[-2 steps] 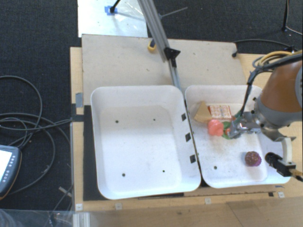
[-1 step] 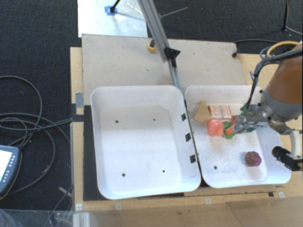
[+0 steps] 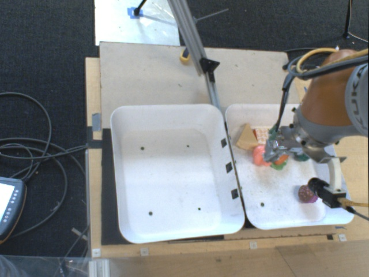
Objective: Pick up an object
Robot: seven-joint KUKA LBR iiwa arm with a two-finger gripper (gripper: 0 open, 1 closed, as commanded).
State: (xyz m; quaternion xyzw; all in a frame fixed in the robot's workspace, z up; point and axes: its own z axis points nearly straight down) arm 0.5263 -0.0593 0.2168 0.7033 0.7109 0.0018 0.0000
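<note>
The arm [image 3: 331, 105] enters from the right of the frame and reaches down over the right-hand bin [image 3: 288, 215], its orange band visible above the wrist. The jaws [image 3: 275, 153] sit low in the middle of that bin, directly over a small cluster of objects — a pink-red object [image 3: 259, 156] at their left and an orange-and-green object [image 3: 280, 163] just below them. Whether the jaws are apart or together cannot be told from this view, and no object is visibly held between them. A tan wedge-shaped object [image 3: 246, 136] lies just up and left of the cluster, touching or nearly touching a small white patterned item [image 3: 262, 134] beside it. A dark purple ball [image 3: 307, 194] rests apart from the others, toward the lower right of the same bin. The left-hand bin [image 3: 124, 172] fills the centre of the frame. Both bins stand on the bench [image 3: 144, 74] — a grey pole [image 3: 187, 25] slants down from the top centre toward the gap between them. Black cables [image 3: 29, 149] lie on the floor at the left edge.
</note>
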